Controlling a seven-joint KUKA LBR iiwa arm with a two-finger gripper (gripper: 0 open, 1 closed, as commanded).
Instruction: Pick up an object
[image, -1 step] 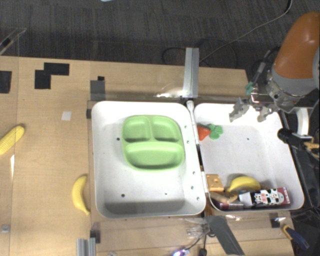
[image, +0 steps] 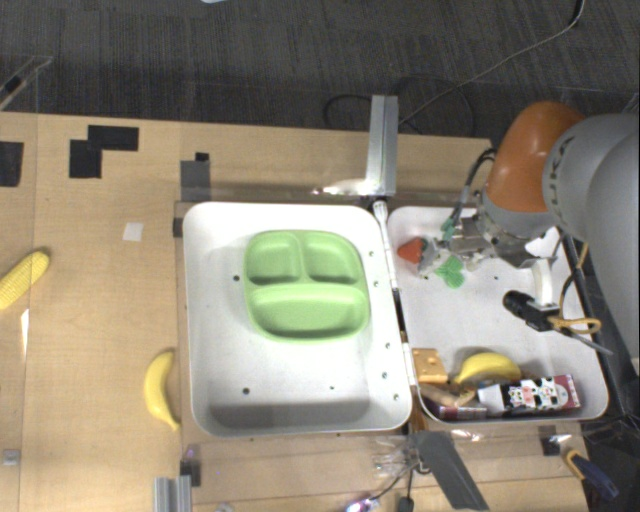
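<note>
1. Since the task names no particular object, I read the target from where the tool (image: 450, 250) hangs: low over the far-left part of the right bin (image: 500, 335), close to its far wall.
2. Two small pieces lie there. A red piece (image: 411, 250) sits just beside the bin's left wall, and a green piece (image: 453, 274) lies a little further toward the bin's middle. The tool is nearest the green one, but I cannot say whether it touches either.
3. I cannot tell whether the tool is spread or pressed together, because its tip blurs into metal from this slant. Nothing shows pinched in it, so I count no grasp.
4. My judgement is that this is the reach-and-close step, with the lift not yet done.
5. A banana (image: 487, 368), a wooden block (image: 428, 366) and a printed box (image: 530, 395) crowd the bin's near wall, well apart from the tool. That crowding is probably why the looser far pieces are being tried, since there is room to come down.
6. The risk I see is the bin's left wall: a small piece could be nudged against it rather than caught.
</note>
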